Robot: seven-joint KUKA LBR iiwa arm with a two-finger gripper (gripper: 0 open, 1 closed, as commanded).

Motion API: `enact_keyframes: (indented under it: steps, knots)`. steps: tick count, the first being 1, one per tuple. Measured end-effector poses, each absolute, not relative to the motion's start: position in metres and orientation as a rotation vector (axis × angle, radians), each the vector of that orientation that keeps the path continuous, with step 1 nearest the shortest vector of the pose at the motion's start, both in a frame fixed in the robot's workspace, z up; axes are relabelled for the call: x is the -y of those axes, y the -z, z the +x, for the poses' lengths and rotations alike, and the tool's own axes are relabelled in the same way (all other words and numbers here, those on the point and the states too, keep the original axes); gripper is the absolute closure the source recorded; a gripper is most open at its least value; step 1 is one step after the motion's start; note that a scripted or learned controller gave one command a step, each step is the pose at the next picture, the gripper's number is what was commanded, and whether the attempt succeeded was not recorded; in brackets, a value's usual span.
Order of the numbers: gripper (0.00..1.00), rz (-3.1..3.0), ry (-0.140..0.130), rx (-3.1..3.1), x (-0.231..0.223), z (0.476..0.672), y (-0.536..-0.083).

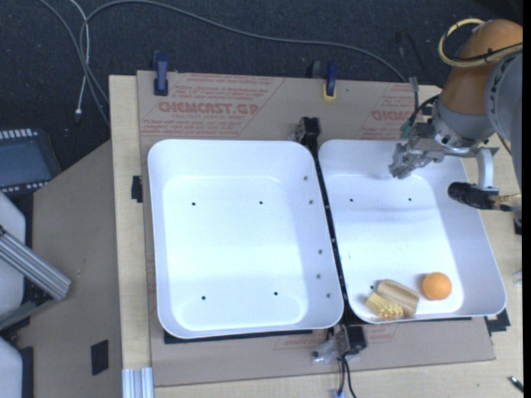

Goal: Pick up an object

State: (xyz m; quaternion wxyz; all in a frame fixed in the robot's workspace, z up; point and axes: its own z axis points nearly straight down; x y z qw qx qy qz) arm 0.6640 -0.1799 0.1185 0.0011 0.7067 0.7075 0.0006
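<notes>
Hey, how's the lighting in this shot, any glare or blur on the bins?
Camera view: even light; the left white plastic bin looks washed out with soft glare; the tool is slightly blurred over the right white bin; the small orange ball is reasonably sharp.

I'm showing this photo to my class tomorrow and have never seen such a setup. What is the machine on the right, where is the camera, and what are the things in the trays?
This is one photo from a fixed camera above a bench, looking down at a slant. The grey and orange machine is a robot arm reaching in from the right. Its grasping tool hangs over the far end of the right bin. I can't tell whether the tool is open or shut, and nothing shows in it. At that bin's near end lie an orange ball, a tan block and a yellow ridged piece. The left bin sits alongside.
</notes>
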Motion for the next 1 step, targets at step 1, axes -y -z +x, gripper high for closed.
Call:
enact_keyframes:
  steps: [1]
  knots:
    - [1.0, 2.218, -0.004, -2.219, 0.1813, 0.6629, -0.1618]
